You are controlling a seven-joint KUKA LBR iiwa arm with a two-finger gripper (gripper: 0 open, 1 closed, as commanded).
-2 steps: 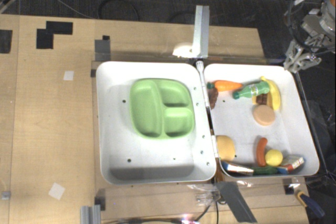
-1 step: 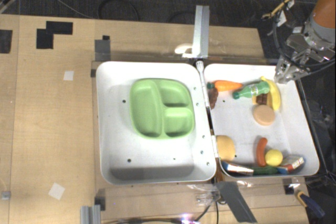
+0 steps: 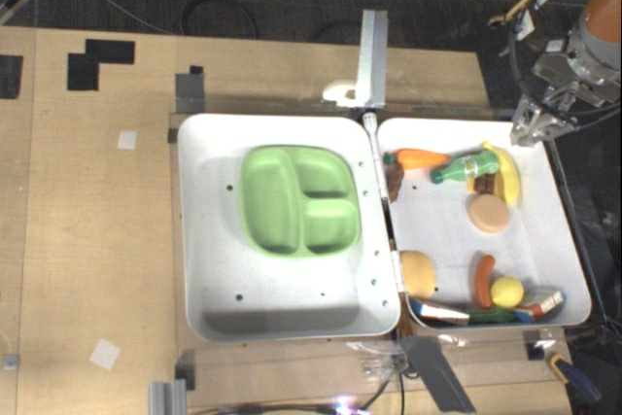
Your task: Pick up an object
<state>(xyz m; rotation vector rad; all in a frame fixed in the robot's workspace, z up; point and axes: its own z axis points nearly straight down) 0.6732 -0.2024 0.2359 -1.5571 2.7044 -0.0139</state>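
Two white bins are set side by side on the bench; the left bin (image 3: 204, 209) bears a green divided tray (image 3: 296, 199), the right bin (image 3: 544, 238) bears the loose items. The arm (image 3: 598, 34) is seen at upper right, and the gripper (image 3: 535, 124) is placed over the right bin's far right corner, at the rim. Nothing is seen between its fingertips; whether it is spread or closed cannot be told at this size. The key relation: every pickable item lies left of and nearer the camera than the gripper, so a move down-left in the view is judged to be needed. Nearest, just beside the gripper, are the banana (image 3: 506, 175) and the green bottle (image 3: 466, 167); the bottle's long axis is laid roughly left-right, its thin end toward the left, and it is seen touching or overlapping the banana, whose curve runs roughly top to bottom. The carrot (image 3: 420, 158) is laid left of the bottle, axis also left-right, near a dark brown item (image 3: 394, 178) at the left wall. A tan round disc (image 3: 489, 213) is placed just below the banana, apart from the rest. At the near side a yellow-tan ball (image 3: 418, 274), a red sausage (image 3: 483, 279), a lemon (image 3: 506, 292) and a crowded row of small things (image 3: 486, 313) along the near wall are seen. Nothing is lifted yet.
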